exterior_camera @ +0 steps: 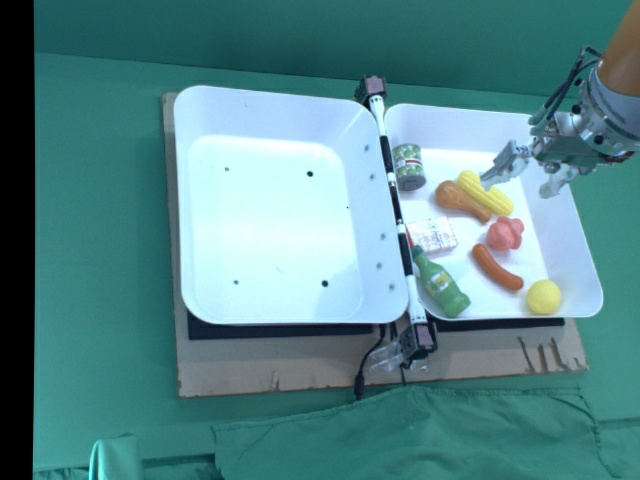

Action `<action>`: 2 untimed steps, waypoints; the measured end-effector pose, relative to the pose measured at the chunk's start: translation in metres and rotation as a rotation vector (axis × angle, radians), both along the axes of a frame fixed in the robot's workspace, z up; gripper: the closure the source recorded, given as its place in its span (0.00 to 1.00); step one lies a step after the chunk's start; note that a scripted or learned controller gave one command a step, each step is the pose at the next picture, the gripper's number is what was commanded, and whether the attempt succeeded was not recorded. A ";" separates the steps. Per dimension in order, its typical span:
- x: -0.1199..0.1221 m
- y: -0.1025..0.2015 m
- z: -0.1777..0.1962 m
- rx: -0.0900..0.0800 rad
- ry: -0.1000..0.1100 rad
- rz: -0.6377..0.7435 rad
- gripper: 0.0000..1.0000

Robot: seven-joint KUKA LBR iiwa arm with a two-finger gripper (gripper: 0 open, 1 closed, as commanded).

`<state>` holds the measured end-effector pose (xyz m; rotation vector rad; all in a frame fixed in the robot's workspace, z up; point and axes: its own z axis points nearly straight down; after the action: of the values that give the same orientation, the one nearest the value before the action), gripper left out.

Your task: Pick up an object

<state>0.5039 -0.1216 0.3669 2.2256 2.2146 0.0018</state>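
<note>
Hovered at upper right with gripper (pixel 527 172) spread and holding nothing above corn cob (pixel 486 193); pick not yet made.

Both bins, the left bin (pixel 270 203) and the right bin (pixel 575 268), look like smooth white plastic with a soft sheen. They sit on a flat sheet of brown cardboard (pixel 300 373) — matt, with rough, nicked edges at the front. Green cloth (pixel 90 218) covers the bench, matt and lightly creased. The toys in the right bin look like moulded plastic: a glossy green bottle (pixel 441 283), a smooth yellow ball (pixel 544 296), an orange sausage (pixel 497 267), a ridged yellow corn cob (pixel 485 192). The small can (pixel 408 166) carries a printed label. The gripper (pixel 531 171) shows dull grey metal — its arm band (pixel 622 53) a matt orange.
</note>
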 end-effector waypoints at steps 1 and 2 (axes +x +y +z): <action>0.000 0.000 0.000 0.000 0.000 0.000 0.00; -0.001 0.009 -0.051 0.000 0.004 0.001 0.00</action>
<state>0.5031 -0.1121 0.3163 2.2267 2.2181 -0.0022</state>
